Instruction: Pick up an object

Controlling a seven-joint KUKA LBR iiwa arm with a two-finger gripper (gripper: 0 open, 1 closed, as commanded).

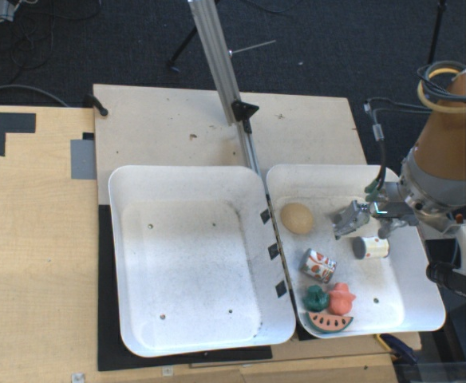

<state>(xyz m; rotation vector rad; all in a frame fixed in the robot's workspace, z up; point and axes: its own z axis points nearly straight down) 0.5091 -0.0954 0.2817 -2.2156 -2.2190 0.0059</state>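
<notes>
My gripper point(369, 225) hangs over the right bin point(424, 313), reaching in from the right. Its fingers stand spread apart, with nothing between them. Just below it lies a small white cylinder point(373, 248) with a dark end, on the bin floor. A tan round object point(297, 218) rests to the gripper's left. Nearer the front sit a small red-and-white can point(319, 266), a green object point(316, 298), a red-orange object point(342, 298) and a watermelon slice point(330, 322).
The left bin point(137, 214) lies beside the right one, with a black-clipped divider point(271, 250) between them. A slanted aluminium post point(221, 62) rises behind the bins. The arm's body point(444, 150) fills the right side.
</notes>
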